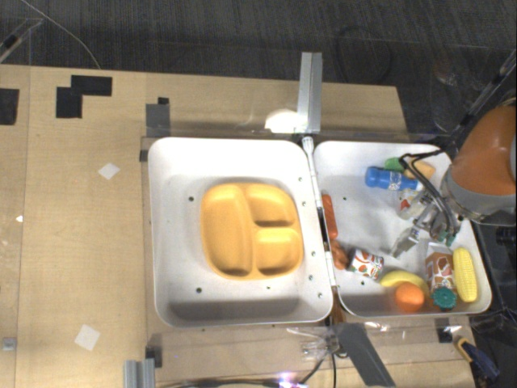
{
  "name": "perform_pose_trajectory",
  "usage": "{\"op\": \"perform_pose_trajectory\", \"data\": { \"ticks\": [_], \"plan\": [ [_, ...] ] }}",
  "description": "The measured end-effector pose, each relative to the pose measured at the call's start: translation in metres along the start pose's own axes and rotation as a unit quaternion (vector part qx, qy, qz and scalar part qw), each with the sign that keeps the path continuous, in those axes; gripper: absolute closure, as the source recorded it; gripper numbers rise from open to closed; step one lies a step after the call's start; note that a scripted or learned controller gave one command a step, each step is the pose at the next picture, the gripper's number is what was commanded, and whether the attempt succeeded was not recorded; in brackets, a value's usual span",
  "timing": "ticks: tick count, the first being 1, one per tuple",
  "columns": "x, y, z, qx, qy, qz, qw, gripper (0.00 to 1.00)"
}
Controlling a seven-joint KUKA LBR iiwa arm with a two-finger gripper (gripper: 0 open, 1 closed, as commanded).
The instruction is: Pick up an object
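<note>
Camera view: left bin holds a yellow divided tray at its centre. Right bin holds the clutter: blue bottle far, orange sausage along the left wall, small can, banana, orange, teal cap, corn cob near right. Gripper hangs over the right bin's middle, fingers spread, nothing between them.

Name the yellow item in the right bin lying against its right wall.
The corn cob, upright along the right wall; the banana lies further left, beside the orange.
</note>
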State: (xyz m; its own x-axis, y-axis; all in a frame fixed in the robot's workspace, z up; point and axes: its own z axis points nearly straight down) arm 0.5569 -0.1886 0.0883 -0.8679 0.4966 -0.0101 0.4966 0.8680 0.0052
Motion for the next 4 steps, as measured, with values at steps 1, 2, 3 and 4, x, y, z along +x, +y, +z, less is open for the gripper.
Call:
{"op": "perform_pose_trajectory", "data": {
  "ticks": [1, 2, 3, 4],
  "plan": [
    [-0.051, 0.025, -0.017, 0.002, 0.002, 0.164, 0.9865, 0.00],
    [-0.088, 0.053, 0.005, 0.009, 0.010, 0.362, 0.9323, 0.00],
    [-0.091, 0.053, -0.005, 0.009, 0.005, 0.358, 0.9336, 1.00],
    [-0.106, 0.041, 0.003, 0.006, 0.004, 0.333, 0.9429, 1.00]
  ]
}}
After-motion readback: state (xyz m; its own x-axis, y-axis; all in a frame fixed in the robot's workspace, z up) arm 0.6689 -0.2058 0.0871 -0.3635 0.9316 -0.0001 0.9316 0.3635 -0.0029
